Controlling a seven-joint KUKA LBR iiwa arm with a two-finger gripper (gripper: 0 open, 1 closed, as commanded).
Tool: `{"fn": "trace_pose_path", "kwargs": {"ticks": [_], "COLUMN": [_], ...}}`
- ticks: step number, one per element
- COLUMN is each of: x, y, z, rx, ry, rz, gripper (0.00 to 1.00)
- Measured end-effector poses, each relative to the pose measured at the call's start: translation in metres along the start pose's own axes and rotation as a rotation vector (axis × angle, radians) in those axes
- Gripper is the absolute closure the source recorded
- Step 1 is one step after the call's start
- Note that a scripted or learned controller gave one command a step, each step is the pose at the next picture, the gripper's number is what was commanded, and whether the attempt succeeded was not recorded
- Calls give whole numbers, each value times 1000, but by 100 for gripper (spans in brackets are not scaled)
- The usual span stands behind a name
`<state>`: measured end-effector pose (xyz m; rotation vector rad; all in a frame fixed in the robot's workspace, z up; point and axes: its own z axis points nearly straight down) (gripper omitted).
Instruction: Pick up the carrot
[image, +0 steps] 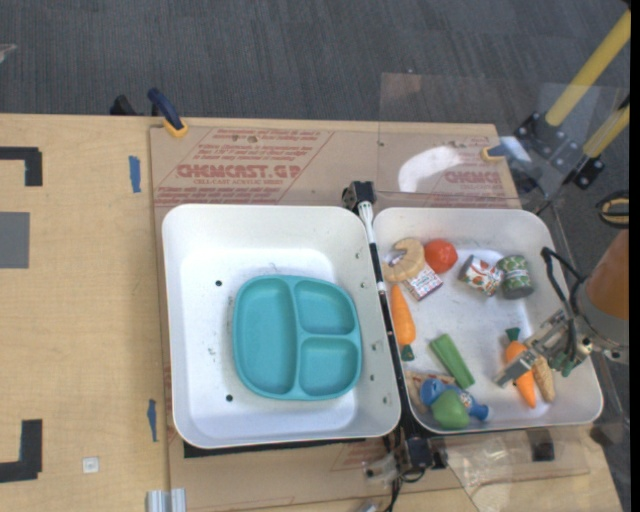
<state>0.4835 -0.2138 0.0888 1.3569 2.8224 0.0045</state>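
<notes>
Carrot lies lengthwise along the left wall of the right-hand bin, just below the bagel-like ring and well apart from the claw, which is down at the bin's right side. Claw sits low over a second, smaller orange piece with a pale corn-like item just beside it, and I cannot tell whether its fingers are spread or closed there. Between carrot and claw lies a green stick, while the left bin carries a teal divided plate on the desk.
</notes>
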Motion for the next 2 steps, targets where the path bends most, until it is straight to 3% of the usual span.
{"fn": "trace_pose_path", "kwargs": {"ticks": [1,2], "x": [-3,45], "y": [2,45], "z": [-12,-58], "rx": [-6,2], "ry": [-9,4], "rz": [1,47], "gripper": [100,100]}}
